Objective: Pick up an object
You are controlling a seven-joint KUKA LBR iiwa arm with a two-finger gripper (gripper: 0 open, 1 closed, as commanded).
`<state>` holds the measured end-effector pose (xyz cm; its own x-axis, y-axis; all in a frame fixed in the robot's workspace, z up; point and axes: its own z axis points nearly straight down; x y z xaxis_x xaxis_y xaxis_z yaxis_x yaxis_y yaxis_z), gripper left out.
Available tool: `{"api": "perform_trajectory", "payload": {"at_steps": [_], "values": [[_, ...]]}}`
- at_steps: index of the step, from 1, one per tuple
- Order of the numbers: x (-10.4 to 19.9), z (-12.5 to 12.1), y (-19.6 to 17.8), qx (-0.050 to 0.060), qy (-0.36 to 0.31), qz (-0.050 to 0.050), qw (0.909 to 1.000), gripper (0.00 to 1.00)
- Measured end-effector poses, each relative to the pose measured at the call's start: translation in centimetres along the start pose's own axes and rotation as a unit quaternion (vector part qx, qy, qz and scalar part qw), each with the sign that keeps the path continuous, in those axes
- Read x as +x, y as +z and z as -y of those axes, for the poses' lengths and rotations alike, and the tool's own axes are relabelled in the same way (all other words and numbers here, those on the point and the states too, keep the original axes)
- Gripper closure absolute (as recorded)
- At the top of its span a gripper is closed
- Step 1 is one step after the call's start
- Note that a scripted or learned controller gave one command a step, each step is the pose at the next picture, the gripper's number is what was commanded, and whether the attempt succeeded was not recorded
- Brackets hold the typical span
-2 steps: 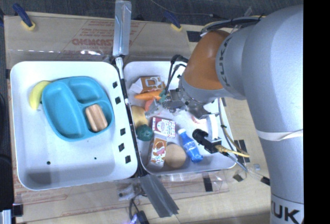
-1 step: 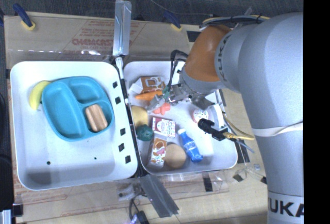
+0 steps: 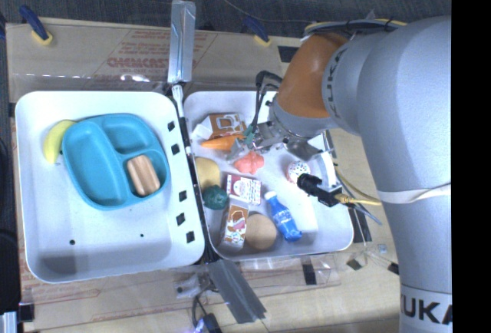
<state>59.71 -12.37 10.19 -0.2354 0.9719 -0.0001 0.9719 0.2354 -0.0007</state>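
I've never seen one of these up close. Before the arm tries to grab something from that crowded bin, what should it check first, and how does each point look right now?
1. Gripper over the right bin: ok.
2. Target beneath it, carrot or pink toy: cannot tell.
3. Fingers open or shut: cannot tell.
4. Room around items: not ok; blue bottle and potato touch.
5. Left bin's blue plate out of the way: ok.

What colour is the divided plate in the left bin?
Light blue; the divided plate shows plainly in the camera view.
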Motion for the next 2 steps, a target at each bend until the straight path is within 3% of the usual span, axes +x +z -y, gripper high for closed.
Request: {"api": "perform_trajectory", "payload": {"at_steps": [1,2], "values": [[-1.2,-1.5,1.1,0.003,-0.011,-0.002,0.9999,1.00],[7.3,-0.6,-9.5,-0.005,-0.040,0.000,0.9992,1.00]]}}
